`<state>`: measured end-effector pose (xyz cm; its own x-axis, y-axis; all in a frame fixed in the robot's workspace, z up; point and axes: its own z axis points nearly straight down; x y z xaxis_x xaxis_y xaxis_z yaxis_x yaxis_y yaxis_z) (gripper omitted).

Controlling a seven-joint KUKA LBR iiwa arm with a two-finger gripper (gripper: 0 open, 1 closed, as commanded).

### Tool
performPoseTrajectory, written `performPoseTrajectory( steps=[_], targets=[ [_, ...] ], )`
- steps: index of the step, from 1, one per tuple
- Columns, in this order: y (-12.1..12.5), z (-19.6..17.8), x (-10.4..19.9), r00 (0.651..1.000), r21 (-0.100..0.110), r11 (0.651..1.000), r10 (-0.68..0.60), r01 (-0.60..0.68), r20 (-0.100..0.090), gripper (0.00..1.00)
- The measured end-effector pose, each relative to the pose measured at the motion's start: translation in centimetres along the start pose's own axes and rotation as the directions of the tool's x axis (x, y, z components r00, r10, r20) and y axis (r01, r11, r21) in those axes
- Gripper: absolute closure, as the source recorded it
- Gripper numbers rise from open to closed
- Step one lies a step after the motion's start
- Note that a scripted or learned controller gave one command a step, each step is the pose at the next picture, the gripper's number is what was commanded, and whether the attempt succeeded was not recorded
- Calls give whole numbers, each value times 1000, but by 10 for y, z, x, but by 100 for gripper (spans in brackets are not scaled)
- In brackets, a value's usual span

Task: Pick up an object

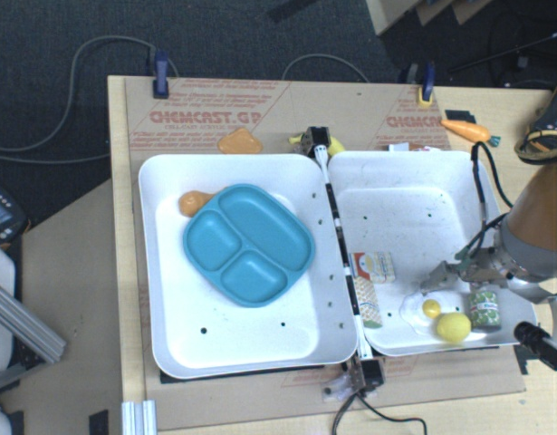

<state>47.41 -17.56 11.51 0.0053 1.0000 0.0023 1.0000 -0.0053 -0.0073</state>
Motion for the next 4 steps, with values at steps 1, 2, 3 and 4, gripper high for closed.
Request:
performPoseTrajectory(
  steps=[1,2,3,4],
  targets=[
    [48,-173,-48,1000,-29,1000,-5,6,14,0],
    [115,-83,-46,1000,-8,1000,-9,9,3,0],
    [69,20,-44,1000,-7,1000,-10,10,-3,0],
    [3,1,-49,1000,-4,1000,-2,2,0,0]
  ],
)
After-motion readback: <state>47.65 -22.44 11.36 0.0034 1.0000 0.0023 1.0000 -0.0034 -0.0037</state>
